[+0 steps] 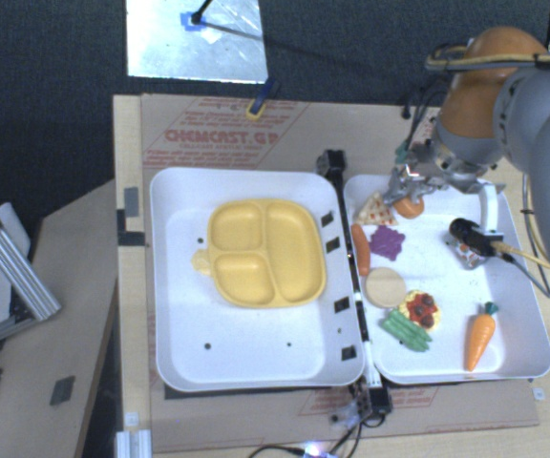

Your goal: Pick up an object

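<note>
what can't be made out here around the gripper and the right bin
- Camera view: the orange toy sits partly under the gripper, which hides its upper part. Contact between them cannot be judged.
- Camera view: the arm is cut off by the right edge.
- Camera view: the round toy with red topping is too small to identify.
- Camera view: the far rim of the right bin is partly hidden behind the gripper.

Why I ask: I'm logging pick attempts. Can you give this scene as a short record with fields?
left bin: yellow divided plate
right bin: pizza wedge, orange ball, sausage, purple star, tan disc, mini pizza, green pods, carrot
gripper: low at the right bin's far end, just above the orange ball, beside the pizza wedge
held object: cannot tell
</note>
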